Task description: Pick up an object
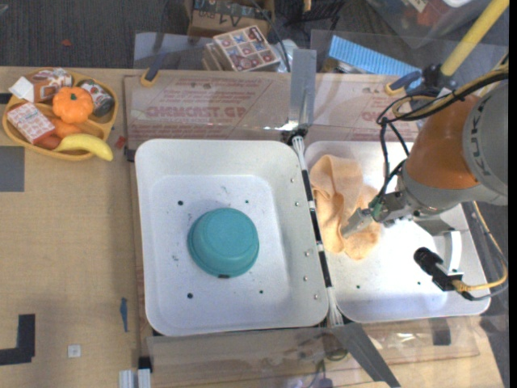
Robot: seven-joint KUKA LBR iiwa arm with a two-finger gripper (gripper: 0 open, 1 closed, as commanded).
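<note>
The arm reached in from the right, its hand [355,226] down on a soft, crumpled peach cloth [335,196] at the left side of the right bin [404,293]; whether the hand was spread or pinching the fabric could not be told. A smooth, round teal bowl [224,242] sat upside down in the left bin [161,168]. On the table's [65,257] far left, a yellow dish [16,128] held a banana [85,145] and a ribbed orange pumpkin [73,105].
</note>
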